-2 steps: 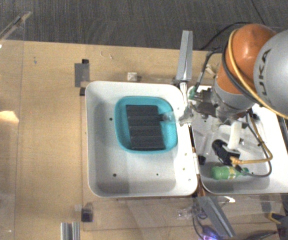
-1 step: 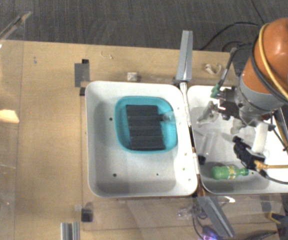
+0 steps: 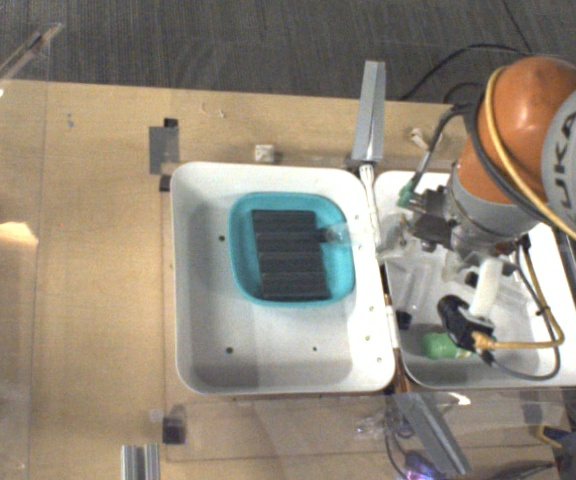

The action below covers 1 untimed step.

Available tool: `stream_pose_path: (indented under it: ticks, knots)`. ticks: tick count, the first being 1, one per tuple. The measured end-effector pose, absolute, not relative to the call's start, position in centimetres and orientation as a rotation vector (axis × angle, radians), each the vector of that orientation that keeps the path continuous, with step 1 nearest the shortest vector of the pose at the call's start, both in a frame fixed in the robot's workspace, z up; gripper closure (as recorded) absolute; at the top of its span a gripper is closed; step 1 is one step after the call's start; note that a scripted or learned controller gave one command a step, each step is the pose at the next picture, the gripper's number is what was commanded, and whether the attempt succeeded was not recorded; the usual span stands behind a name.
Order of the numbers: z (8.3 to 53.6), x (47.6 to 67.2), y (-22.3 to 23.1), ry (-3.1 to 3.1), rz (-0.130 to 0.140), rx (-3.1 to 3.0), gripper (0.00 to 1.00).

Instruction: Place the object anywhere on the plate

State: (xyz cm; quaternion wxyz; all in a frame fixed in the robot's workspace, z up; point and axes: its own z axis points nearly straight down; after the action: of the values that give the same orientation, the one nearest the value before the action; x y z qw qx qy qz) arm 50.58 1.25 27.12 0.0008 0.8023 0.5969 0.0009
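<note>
Pale wooden bench holding two shallow white plastic bins. A square turquoise plate (image 3: 240, 258) sits in one bin (image 3: 208, 348), carrying a black ribbed rectangular block (image 3: 288, 255). A small rounded green object (image 3: 438, 346), likely the piece to move, lies well right of the plate in the other bin (image 3: 568, 365), so placing looks not yet done. The grey gripper (image 3: 420, 230) hovers just right of the plate; whether it is open or holding anything cannot be told.

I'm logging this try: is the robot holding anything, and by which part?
Cannot be told. The arm hangs over the right bin; a green object lies on its floor.
</note>
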Motion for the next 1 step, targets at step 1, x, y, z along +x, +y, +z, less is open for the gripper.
stream_pose_path:
  ticks: [1]
  knots:
    - [23.68,50.23,-6.72,1.787,0.002,2.582,0.0]
